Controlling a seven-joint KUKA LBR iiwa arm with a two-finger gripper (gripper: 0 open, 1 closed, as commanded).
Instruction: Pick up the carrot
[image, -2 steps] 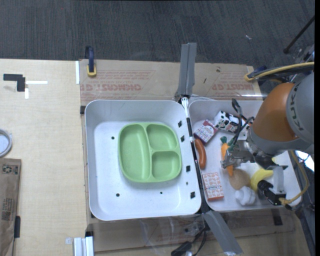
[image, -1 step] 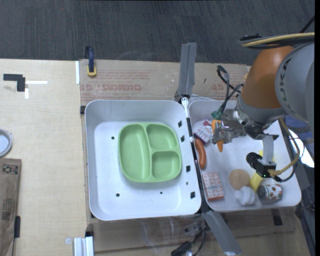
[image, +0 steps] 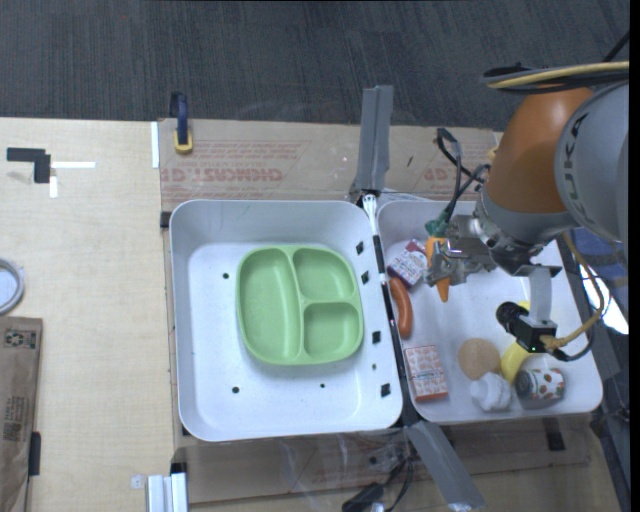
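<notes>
While the arm (image: 560, 150) reaches in from the right, the nearest items lie along the front of the right bin (image: 585, 395). A white crumpled object (image: 490, 392) rests at the front edge, touching a patterned cup (image: 541, 383) lying on its side just to its right. A yellow piece (image: 514, 360) sits between the cup and a round tan ball (image: 478, 354). To the left of the ball, a small red-and-white box (image: 425, 372) lies flat near the divider between the bins.

Further back, a red sausage-shaped item (image: 402, 306) lies along the left wall of the right bin. A black fitting (image: 520, 322) with cables hangs from the arm above the bin floor.

The left bin (image: 200, 330) holds a green divided plate (image: 300, 303) with three compartments, set near the bin's centre.

Further back in the right bin, the gripper (image: 444, 262) is positioned over the rear left area. The carrot (image: 441, 283) is pinched between its fingers: the orange body points downward with its tip clear of the bin floor, and the upper end is hidden in the gripper. A small wrapped packet (image: 407, 265) lies just to the left of the carrot.

Beyond the bins, a blue-and-yellow clamp (image: 180, 122) stands at the back edge of the bench (image: 80, 220). A grey upright post (image: 374, 140) rises behind the junction of the two bins.
</notes>
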